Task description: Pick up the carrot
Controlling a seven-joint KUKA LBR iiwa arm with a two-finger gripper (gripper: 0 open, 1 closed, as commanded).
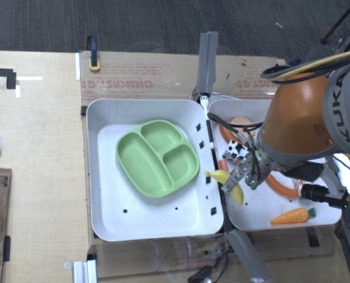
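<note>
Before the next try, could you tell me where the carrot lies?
The carrot lies in the right bin, near its front edge, apart from the gripper.

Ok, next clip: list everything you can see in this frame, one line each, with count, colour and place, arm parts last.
bins: 2, white, side by side on the bench
plate: 1, green, three compartments, in the left bin
carrot: 1, orange, right bin, near its front edge
banana: 1, yellow, right bin, by the divider
dice: black and white, count unclear, right bin
clamp: 1, blue and yellow, bench back edge
arm: 1, grey with orange band, over the right bin
gripper: 1, beside the banana
</note>
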